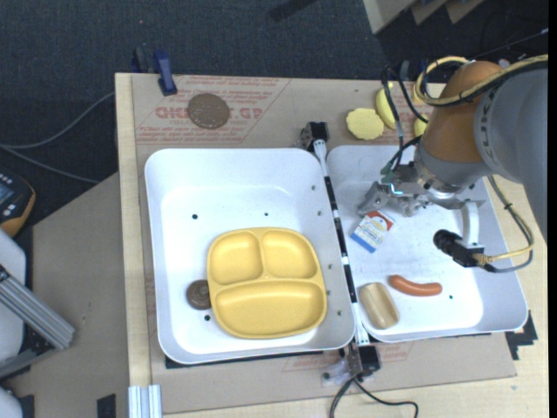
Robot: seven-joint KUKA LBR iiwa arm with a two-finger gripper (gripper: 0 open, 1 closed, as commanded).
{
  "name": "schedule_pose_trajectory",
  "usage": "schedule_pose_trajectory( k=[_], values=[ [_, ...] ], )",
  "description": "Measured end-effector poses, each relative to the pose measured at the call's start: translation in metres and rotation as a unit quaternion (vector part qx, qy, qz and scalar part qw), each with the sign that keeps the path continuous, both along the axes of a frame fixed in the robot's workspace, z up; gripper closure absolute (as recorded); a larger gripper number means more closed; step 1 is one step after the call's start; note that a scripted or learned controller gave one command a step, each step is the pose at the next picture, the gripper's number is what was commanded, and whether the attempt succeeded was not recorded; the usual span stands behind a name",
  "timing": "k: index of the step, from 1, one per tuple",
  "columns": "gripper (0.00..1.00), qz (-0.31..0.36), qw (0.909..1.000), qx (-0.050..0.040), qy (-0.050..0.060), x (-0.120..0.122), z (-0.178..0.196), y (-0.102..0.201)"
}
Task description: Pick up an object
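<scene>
Camera view: gripper [389, 195] is low over the right bin [500, 307], near its far-left area. Can't tell its state from this angle, wrist blocks it. Nothing visibly held, so I judge the pick as not done yet; the grasp and lift are all left.

Closest candidate: small blue-and-white packet [372, 231], just below the gripper toward the camera, lying flat on the bin floor. Further toward the camera: toy hot dog sausage [415, 286] and a tan bread roll [378, 305] at the bin's near-left corner, both well apart from the gripper.

Left of the gripper, across the divider: left bin [174, 181] with a yellow three-compartment plate [265, 281] and a brown round disc [198, 294] touching the plate's left edge.

Behind the gripper, outside the bins: yellow foam pieces [365, 122] on the bench.

Surface: cardboard-topped bench [139, 233], a brown disc [207, 110] and blue clamp [164, 72] at far left. Room: dark carpet, cables, aluminium extrusion at lower left.
</scene>
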State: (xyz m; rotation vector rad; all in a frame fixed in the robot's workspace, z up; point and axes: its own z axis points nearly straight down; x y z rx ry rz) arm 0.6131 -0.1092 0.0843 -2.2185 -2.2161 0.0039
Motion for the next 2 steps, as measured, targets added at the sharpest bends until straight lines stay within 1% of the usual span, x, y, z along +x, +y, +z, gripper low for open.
schedule_pose_trajectory(
  k=[1, 2],
  values=[
    [0.0, 0.0, 1.0, -0.0006, -0.001, -0.005, 0.0, 0.005],
    [0.0, 0.001, 1.0, -0.0005, -0.001, -0.019, 0.0, 0.018]
  ],
)
